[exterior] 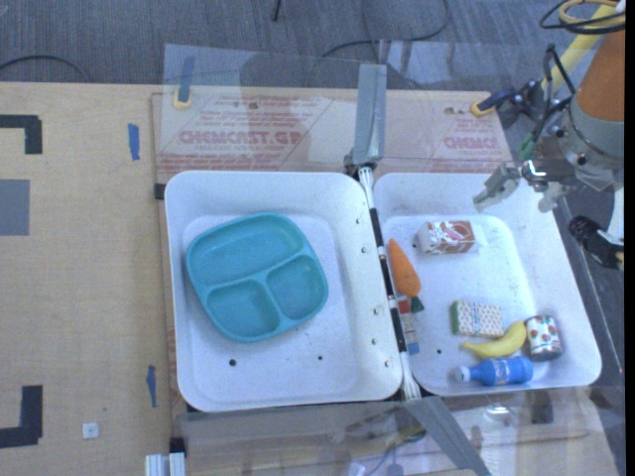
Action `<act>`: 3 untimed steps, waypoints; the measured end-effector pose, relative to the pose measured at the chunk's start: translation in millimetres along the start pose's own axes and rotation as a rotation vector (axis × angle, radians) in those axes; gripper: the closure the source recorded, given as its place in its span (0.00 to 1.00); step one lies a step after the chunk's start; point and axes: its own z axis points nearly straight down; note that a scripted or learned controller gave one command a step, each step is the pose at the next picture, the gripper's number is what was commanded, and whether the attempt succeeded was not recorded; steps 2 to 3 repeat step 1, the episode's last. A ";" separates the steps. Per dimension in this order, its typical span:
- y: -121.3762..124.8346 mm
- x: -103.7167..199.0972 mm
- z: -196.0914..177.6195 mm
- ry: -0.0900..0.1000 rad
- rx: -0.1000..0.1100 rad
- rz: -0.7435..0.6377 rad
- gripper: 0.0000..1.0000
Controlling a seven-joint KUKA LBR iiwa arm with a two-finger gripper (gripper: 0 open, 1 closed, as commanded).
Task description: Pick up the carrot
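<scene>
The carrot lies at the right bin's nine o'clock edge, tip toward twelve, tight against the divider between the bins. A small carton sits at its two o'clock; a banana and bottle lie toward five. The hand, fingers spread and holding nothing, hangs over the bin's one o'clock corner. The wall may block one finger, likely spoiling the grasp.
</scene>
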 end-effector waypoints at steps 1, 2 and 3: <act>-40.5 77.9 67.8 0.000 0.000 0.018 0.00; -40.5 77.9 67.8 0.000 0.000 0.018 0.00; -40.5 77.9 67.8 0.000 0.000 0.018 0.00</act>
